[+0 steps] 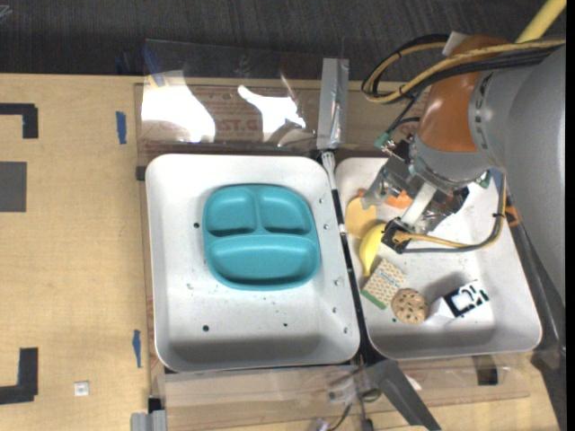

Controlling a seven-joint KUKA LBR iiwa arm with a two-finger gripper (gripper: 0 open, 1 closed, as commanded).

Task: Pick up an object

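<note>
The gripper (400,203), its grasp state impossible to tell from this view, hangs over the back of the right-hand bin (512,330), with the banana (367,245) just beside it toward the dividing wall, long axis along that wall, probably the nearest target.

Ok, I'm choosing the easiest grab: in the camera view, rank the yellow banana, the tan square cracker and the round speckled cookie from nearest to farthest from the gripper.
1. Yellow banana, by the left wall of the right bin, just beside the gripper.
2. Tan square cracker, just below the banana in the view.
3. Round speckled cookie, lower still, toward the bin's front edge.
</note>
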